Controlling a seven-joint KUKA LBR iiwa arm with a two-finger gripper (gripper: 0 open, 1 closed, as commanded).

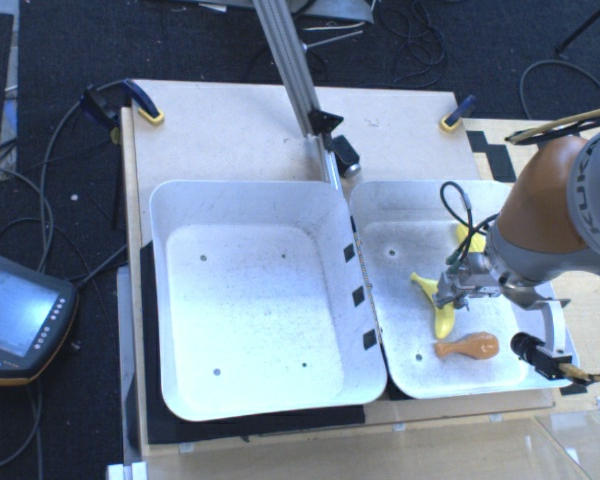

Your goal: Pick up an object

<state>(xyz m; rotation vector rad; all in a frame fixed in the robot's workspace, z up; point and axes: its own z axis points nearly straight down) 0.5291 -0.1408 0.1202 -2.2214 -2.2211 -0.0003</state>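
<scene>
At the right of the frame we see the grey arm with its orange band reaching into the right-hand bin point(400, 203), its gripper point(458, 290) low over a yellow banana-shaped object point(443, 317) near that bin's middle. We cannot tell whether the gripper is released or clenched, nor whether it touches the yellow piece. Just below, toward the bin's lower right, lies an orange drumstick-shaped object point(469, 346), apart from the gripper. A smaller yellow piece point(470, 240) shows behind the wrist. The left-hand bin point(170, 208) sits beside it on the pale counter point(230, 128). A handheld control pendant point(20, 318) rests on the dark floor at far left.
</scene>
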